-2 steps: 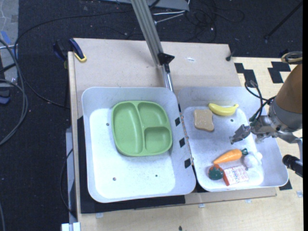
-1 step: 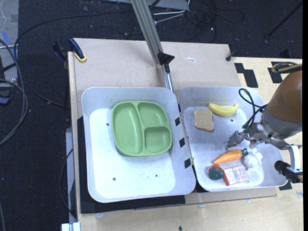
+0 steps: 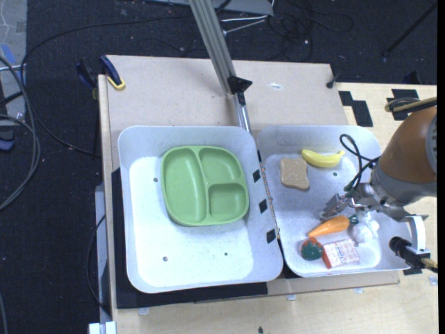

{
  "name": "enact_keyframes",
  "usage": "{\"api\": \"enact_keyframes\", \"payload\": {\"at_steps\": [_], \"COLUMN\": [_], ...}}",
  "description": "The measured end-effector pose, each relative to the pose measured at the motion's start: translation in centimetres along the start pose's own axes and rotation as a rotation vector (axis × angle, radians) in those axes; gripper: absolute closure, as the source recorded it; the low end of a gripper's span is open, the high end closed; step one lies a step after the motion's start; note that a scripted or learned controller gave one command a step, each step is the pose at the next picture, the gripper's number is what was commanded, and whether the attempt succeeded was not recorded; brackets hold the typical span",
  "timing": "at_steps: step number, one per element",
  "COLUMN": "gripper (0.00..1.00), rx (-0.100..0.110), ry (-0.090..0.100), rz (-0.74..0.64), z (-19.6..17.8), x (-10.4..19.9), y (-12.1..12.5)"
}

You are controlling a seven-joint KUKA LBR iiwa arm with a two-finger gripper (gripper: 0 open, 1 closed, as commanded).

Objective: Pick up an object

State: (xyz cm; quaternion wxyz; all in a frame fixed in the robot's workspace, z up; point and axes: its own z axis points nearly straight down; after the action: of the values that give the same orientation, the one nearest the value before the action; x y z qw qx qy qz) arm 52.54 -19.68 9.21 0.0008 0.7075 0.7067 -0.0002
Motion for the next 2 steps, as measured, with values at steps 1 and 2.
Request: {"api": "enact_keyframes", "payload": {"at_steps": [1, 2], "gripper": [1.0, 1.0], "rx": [-0.006, -0.004], "ry": [-0.003, 0.0], "rz": [0.0, -0.003], "z": [-1.3, -6.4], "x": [-0.1, 0.6], "y": [0.2, -0.5]}}
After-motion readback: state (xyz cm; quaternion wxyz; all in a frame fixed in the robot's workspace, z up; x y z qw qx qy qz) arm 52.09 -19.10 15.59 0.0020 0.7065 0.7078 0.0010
